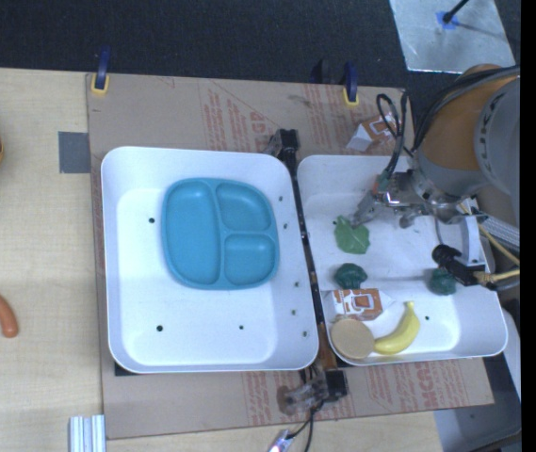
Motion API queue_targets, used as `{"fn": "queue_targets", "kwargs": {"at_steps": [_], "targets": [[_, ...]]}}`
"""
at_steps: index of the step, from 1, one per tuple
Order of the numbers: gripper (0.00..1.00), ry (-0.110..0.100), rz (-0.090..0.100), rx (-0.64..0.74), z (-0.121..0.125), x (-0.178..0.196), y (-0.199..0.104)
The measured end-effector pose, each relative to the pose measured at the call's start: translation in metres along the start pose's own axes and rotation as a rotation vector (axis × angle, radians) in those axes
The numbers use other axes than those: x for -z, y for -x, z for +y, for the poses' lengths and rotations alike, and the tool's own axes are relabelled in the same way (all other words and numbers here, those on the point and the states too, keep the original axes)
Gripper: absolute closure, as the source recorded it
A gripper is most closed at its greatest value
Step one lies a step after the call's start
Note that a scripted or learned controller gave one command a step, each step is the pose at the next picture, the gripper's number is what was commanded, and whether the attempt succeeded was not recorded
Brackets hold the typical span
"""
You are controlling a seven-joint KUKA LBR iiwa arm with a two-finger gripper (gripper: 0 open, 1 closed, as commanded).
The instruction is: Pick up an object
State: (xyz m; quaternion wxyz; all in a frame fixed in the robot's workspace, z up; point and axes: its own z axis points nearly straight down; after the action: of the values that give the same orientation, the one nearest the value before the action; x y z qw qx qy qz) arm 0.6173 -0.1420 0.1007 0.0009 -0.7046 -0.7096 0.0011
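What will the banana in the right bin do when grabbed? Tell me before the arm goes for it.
The banana looks smooth and glossy, so it may slip. Its curved shape could make it pivot or rock if pushed. It lies against a round disc near the bin wall, which may crowd the grab.

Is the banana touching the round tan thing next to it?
Touching. In the camera view, the banana lies against the round tan disc in the right bin, its lower end overlapping the disc's edge with no white gap between.
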Motion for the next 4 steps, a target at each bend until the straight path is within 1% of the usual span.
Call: {"fn": "queue_targets", "kwargs": {"at_steps": [1, 2, 3, 4], "targets": [[0.00, 0.001, 0.000, -0.005, 0.039, -0.008, 0.047], [0.00, 0.002, 0.000, -0.004, 0.039, -0.008, 0.070], [0.00, 0.004, 0.001, -0.001, 0.040, 0.085, -0.006], [0.00, -0.001, 0.000, -0.003, -0.018, -0.009, -0.023]]}}
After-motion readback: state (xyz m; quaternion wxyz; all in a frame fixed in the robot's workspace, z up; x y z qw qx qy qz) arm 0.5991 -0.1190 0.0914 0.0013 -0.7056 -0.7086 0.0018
